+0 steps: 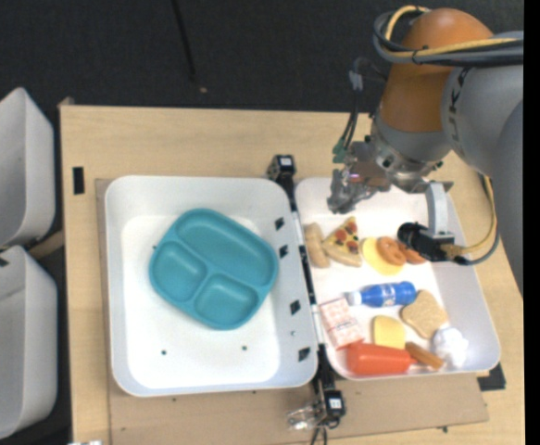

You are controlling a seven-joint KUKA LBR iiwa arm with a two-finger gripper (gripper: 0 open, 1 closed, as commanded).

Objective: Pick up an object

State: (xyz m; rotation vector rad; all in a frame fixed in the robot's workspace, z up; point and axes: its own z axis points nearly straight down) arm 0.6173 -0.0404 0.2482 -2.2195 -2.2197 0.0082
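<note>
Low in the frame lies an orange carrot (377,360); higher, the claw (349,191) hovers, grip unclear, needing to drop.

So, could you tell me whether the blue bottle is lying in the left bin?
No, the blue bottle lies in the right bin.

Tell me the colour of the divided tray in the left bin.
The divided tray is teal blue, plain to see in the camera view.
</note>
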